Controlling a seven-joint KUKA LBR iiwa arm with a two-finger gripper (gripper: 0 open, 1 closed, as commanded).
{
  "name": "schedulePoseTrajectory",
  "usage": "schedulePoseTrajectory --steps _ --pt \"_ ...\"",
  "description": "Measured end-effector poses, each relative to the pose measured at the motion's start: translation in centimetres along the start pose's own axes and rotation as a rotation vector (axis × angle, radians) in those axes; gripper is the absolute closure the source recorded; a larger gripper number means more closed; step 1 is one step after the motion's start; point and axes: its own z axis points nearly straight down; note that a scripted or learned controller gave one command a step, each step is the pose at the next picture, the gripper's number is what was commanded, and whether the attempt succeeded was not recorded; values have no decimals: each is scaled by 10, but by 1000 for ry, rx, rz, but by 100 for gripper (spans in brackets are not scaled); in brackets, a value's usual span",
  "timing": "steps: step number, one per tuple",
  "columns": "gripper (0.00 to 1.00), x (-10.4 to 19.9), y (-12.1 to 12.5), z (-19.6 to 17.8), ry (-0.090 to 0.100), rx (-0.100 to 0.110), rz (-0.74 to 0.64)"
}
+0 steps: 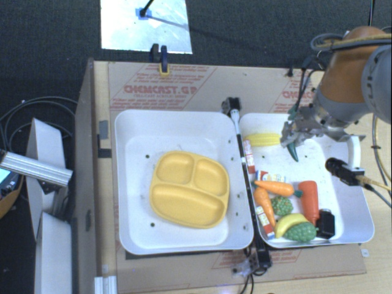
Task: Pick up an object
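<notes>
Above the right-hand bin point(352, 225) of two white bins on the table point(184, 81), the arm's hand point(293, 147) hangs with its dark fingers pointing down and close together, nothing visible between them; how far apart they stand is hard to judge from this slant. Just beside the hand, toward the left bin point(131, 182), lies a yellow corn cob point(263, 139), the nearest candidate for picking. Nearer the camera from the hand sit two carrots point(275, 187), a red pepper-like piece point(309, 201), a yellow banana point(288, 223), two green bumpy pieces point(300, 232) and a small black item point(325, 223). Well to the hand's left, one yellow divided plate point(190, 188) rests in the other bin. This looks like the approach step: nothing is grasped yet, and the next move calls for settling over one object and lowering onto it.
</notes>
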Motion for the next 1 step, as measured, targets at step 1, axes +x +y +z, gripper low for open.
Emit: schedulePoseTrajectory --steps 1 --pt "100 71 8 -31 0 5 -2"
